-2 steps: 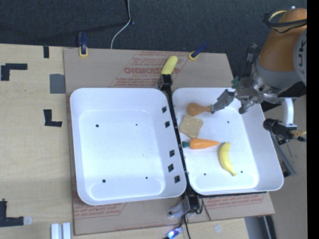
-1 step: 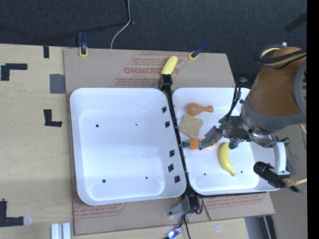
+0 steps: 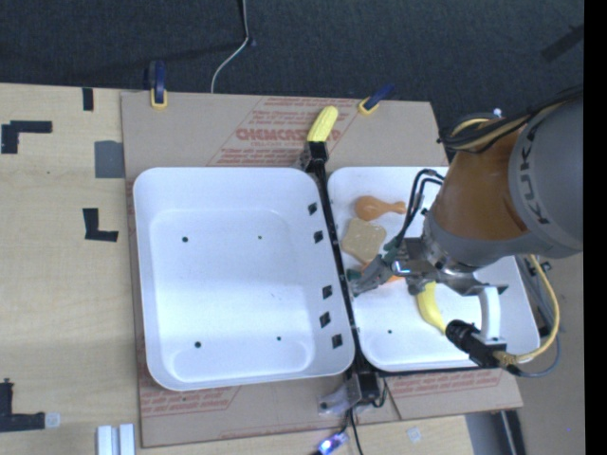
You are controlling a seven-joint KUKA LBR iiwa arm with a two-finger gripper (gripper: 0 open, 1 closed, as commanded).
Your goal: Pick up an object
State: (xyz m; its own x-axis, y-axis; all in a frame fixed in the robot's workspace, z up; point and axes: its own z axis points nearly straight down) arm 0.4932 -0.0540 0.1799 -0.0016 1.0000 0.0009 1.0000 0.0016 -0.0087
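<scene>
Below the orange wrist band, the tool (image 3: 384,271) sits low in the right bin (image 3: 417,354), near its left wall; whether it is released or clenched cannot be told. A tan block (image 3: 363,239) lies just beside it, toward the bin's far-left corner.

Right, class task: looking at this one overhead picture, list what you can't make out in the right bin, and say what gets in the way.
1. Gripper: too dark and small in the camera view to tell whether it holds anything.
2. Right bin: its far right part is covered by the arm.
3. Yellow object: its upper end runs under the wrist, so its full shape is unclear.
4. Green item by the divider: too small to identify.
</scene>
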